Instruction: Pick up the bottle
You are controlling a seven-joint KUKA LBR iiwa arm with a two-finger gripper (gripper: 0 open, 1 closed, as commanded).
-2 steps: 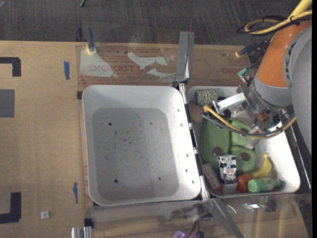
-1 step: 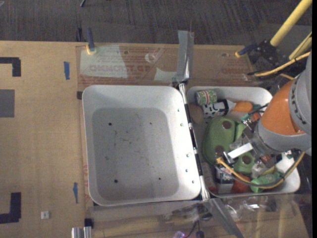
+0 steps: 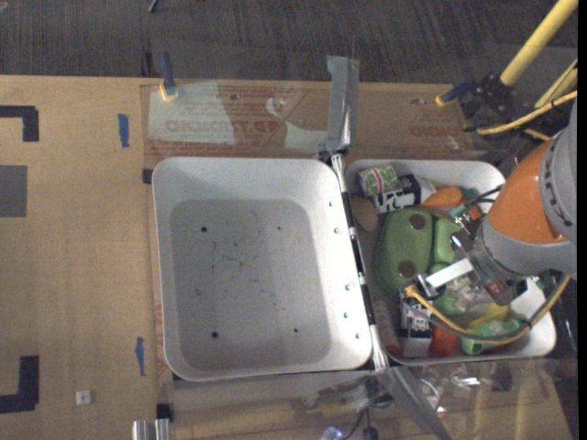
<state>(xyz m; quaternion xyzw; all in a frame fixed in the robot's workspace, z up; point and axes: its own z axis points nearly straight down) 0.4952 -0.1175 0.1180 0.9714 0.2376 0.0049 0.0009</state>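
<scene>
Bottle (image 3: 378, 180), by my guess the green-and-white thing, lies in the right bin's (image 3: 514, 169) far left corner, apart from my gripper (image 3: 459, 278), which hangs over the clutter. How wide the gripper stands I cannot tell. I should pass above the green toy (image 3: 408, 246), then descend squarely across the bottle. Its label and the cardboard's (image 3: 211, 122) red print are too blurred to read.

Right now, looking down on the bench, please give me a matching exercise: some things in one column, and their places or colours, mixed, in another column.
Things:
1. left bin
2. green frog toy
3. orange band
4. blue tape strip

Places or colours:
A. on the arm, above the wrist
B. on the brown board, left of both bins
C. inside the right bin
D. white, with a speckled floor

Pairs: 1-D, 2-C, 3-A, 4-B
</scene>
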